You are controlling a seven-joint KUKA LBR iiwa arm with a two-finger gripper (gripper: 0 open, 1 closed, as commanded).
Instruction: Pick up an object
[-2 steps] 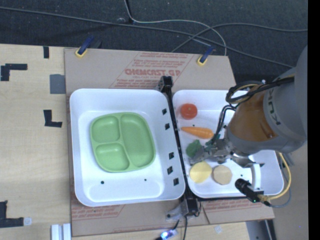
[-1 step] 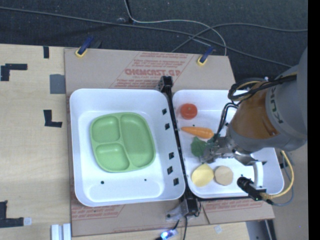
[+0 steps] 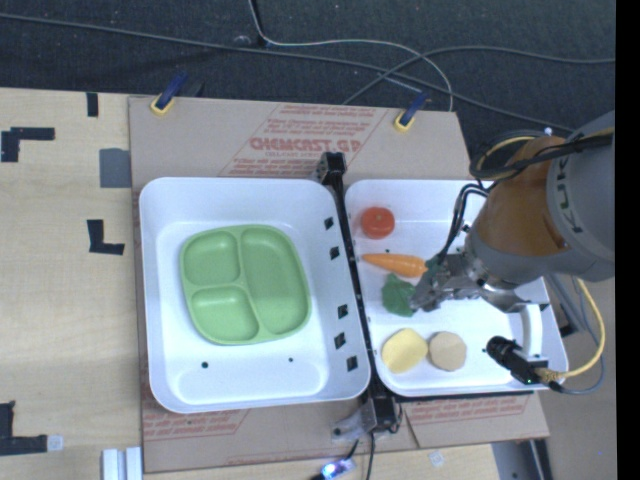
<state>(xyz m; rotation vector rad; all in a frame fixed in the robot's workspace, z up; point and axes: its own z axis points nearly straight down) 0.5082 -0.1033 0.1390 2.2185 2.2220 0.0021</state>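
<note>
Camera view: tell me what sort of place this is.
Probably a robot lab test bench: two white bins clamped on cardboard, toy food such as a carrot beside a green divided plate, loose cables on dark carpet.

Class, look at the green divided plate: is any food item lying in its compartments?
No. The green divided plate sits bare in the left bin; the carrot lies in the right bin.

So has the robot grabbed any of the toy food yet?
Not yet, by the look of it. The gripper is down in the right bin, right beside the green toy and the carrot. Nothing looks lifted. Grabbing one and raising it is left.
</note>
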